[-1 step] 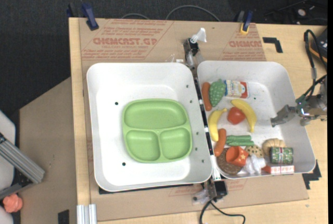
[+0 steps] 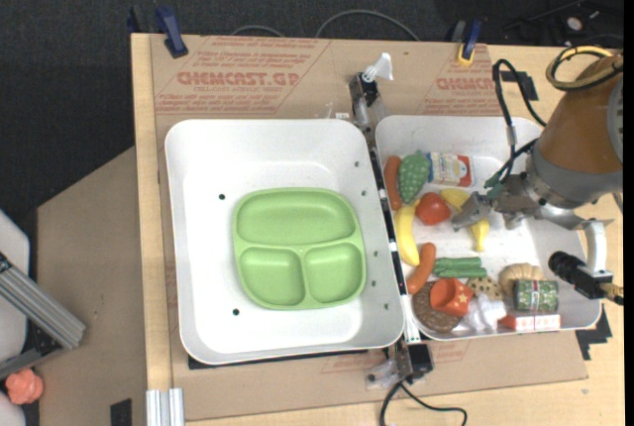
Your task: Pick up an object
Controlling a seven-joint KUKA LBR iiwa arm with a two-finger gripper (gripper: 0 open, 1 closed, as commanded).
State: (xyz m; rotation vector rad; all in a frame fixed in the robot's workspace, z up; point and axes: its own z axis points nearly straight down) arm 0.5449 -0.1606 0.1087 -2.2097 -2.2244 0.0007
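Jaws (image 2: 474, 216) sit low among tomato (image 2: 433, 209), banana (image 2: 404, 234), and can (image 2: 536, 295).

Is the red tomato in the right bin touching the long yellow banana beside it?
Touching. The camera view shows the tomato pressed against the banana, its left edge meeting the banana's upper part with no white bin floor between them.

The arm (image 2: 584, 132) ran off the picture's right edge, and its gripper (image 2: 478, 213) was too dark and small to read against the right bin (image 2: 451, 129). Toys heaped at that bin's near end overlapped, their shapes hard to separate.
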